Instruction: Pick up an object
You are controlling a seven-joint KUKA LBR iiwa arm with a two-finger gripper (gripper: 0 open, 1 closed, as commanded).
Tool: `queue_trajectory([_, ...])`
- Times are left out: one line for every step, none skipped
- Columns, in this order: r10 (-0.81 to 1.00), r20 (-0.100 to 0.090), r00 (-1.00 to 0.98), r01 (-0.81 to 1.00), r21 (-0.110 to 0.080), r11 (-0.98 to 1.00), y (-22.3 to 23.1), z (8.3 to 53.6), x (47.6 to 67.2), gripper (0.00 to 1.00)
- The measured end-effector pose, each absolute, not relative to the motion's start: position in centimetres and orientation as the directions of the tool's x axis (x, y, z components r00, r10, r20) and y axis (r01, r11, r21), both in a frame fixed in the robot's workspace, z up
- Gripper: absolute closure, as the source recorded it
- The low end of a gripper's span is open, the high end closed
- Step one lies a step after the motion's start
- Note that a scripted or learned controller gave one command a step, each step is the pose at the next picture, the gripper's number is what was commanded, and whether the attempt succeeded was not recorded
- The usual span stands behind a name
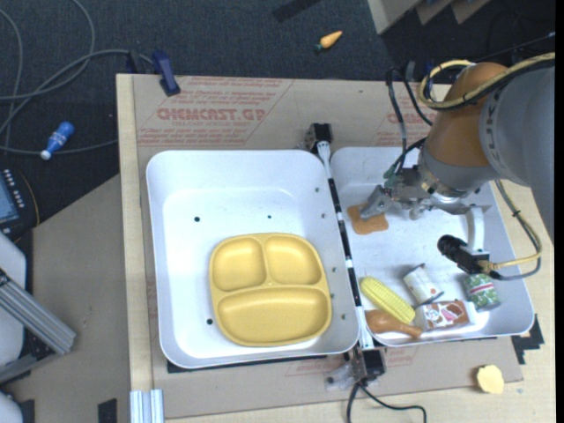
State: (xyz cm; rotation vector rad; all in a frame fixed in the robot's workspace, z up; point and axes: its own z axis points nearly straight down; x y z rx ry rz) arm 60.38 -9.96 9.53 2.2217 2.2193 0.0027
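My gripper [377,204] hangs low over the upper left part of the right bin [504,236], reaching in from the right. Its tip is directly above or touching a flat orange-brown piece [370,224] that lies near the bin's left wall. Along the bin's front lie a yellow corn cob [388,300], a small white can [421,284], a red and brown packet [446,315], a green packet [483,293] and an orange-brown utensil-like piece [393,325]. I see nothing lifted off the bin floor.
The left bin [176,192] holds a yellow divided plate [269,287]. A black clip [320,135] sits at the divider's far end. On the cardboard bench lie a blue clamp [164,71] and a yellow piece [489,378].
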Motion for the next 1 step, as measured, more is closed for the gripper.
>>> queue_trajectory([1.000,0.000,-0.001,1.000,0.001,0.001,-9.88,8.41,61.16,0.00])
